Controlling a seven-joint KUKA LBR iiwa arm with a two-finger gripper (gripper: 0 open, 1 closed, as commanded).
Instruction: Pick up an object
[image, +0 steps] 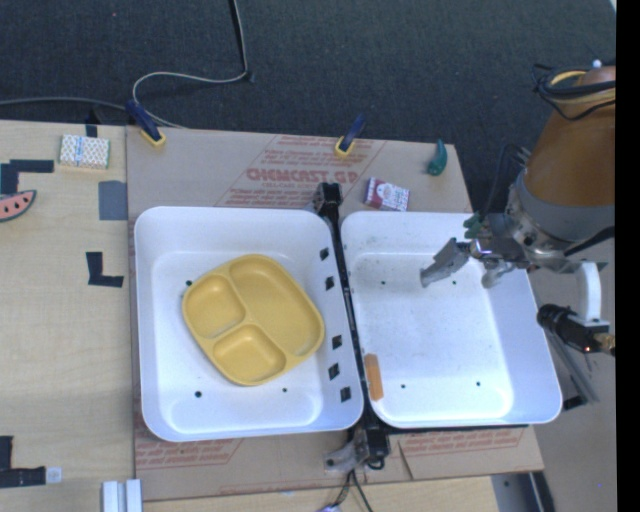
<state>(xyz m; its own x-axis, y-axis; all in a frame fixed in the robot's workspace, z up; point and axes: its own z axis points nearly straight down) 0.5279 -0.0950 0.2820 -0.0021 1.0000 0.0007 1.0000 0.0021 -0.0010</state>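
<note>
A yellow divided plate (253, 318) lies in the left white bin (160, 400). A small orange stick-shaped object (374, 377) rests against the left wall of the right white bin (520, 400). My gripper (464, 274) hangs over the upper right part of the right bin, well away from the orange object. Its fingers (438, 270) are spread open with nothing between them.
A small red and white packet (385, 194) lies on the cardboard behind the bins. A teal object (438, 157) and two blue and yellow clamps (146, 122) sit at the cardboard's far edge. A black divider clip (327, 196) joins the bins.
</note>
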